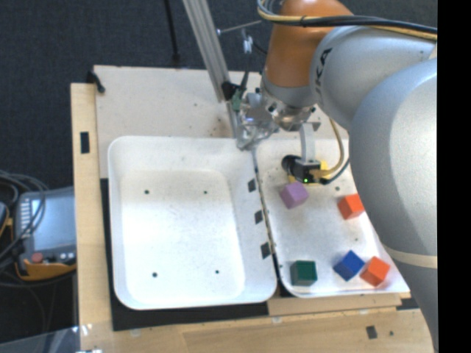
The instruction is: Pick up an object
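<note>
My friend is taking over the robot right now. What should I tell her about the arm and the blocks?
Gripper: up at the far end of the bins, above the divider between them. Whether it is open or shut cannot be made out, and no block is seen in it.
Blocks, all in the right bin: purple block nearest the gripper, orange block by the arm, green block, blue block and a second orange block along the near edge.
Done: nothing lifted yet.
Left: pick up one block; the purple one looks closest.
</note>
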`<state>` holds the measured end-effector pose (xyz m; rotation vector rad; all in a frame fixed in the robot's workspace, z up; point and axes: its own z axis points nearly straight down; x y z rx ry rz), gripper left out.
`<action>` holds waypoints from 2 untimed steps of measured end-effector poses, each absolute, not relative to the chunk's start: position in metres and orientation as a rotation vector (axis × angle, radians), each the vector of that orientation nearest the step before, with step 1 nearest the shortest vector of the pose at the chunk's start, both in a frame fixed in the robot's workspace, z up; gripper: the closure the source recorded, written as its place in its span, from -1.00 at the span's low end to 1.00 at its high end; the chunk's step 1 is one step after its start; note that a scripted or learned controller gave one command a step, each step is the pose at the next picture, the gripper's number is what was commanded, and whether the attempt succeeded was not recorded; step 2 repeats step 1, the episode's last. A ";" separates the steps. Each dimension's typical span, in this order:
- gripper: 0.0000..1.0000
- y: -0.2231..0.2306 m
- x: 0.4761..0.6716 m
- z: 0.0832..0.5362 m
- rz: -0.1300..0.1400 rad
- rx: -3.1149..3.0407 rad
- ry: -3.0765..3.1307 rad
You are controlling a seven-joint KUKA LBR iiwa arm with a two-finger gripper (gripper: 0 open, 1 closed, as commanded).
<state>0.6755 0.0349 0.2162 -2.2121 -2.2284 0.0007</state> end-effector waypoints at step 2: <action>1.00 0.085 0.675 0.214 -0.001 -2.215 -2.230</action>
